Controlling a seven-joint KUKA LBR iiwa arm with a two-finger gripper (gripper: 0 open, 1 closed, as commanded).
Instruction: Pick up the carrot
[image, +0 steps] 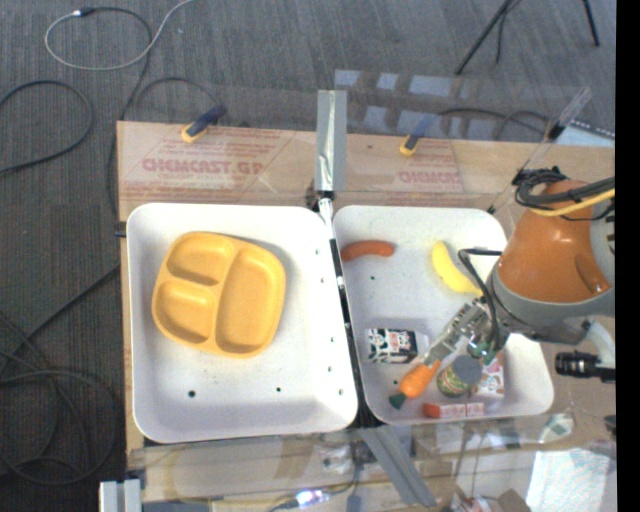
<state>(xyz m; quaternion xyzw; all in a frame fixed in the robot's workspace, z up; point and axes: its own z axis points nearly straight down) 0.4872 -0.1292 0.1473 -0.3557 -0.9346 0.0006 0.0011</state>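
Bench board (200, 165), pale brown, printed in faded red "CHEMCAST GP" along its far edge; a second, partly legible print of the same kind sat further right. Left bin (150, 400), white, bore a yellow divided plate (219, 292). Right bin (400, 290), white, bore the smaller goods. Arm (550, 265), grey with orange band, reached in from the right over the right bin. Gripper (452, 345) hung low over the near part of that bin; whether its fingers stood open or closed could not be made out from where I stood. Banana (450, 268), yellow, toward the far side. Sausage (368, 250), reddish, near the far left corner. Carton (392, 345), black and white, lettering too small to read. Carrot (413, 384), orange with green end, lay in the near part of the right bin, just beside the gripper on its near-left side, long axis running slantwise from gripper tip toward the near-left corner. Nothing appeared gripped. Judged: a short descent along that slant was wanted.
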